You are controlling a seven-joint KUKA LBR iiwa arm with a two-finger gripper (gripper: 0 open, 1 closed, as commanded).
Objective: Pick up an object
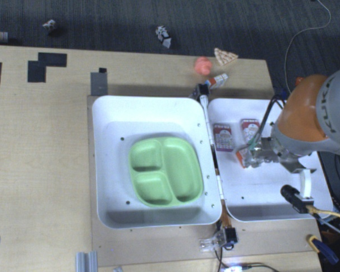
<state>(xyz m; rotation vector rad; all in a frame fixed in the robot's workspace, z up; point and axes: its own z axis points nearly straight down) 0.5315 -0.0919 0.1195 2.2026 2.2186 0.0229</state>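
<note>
Nearest the lens stood the arm (309, 115), grey with its orange band, reaching over the right bin (272, 205) from that bin's outer side. Its tool (252, 156) hung low over the middle of the bin floor; whether it was released or clenched could not be told.

An orange piece (238, 158), small and slim, lay just beside the tool on the side facing the other bin, too close to judge whether the two touched. Past the tool, toward the bin's far wall, lay two red-and-white packets flat on the white floor. The first packet (249, 130) sat just beyond the tool. The second packet (222, 136) lay next to it, nearer the wall shared by the bins.

Well apart from the tool, across that shared wall, the left bin (110, 152) held a green plate (165, 170) with three compartments, lying flat in the middle.

Farther still beyond the tool, outside both bins, a pink ball (203, 66) and a small tube (217, 81) rested on the bench (39, 163) near its far edge.
</note>
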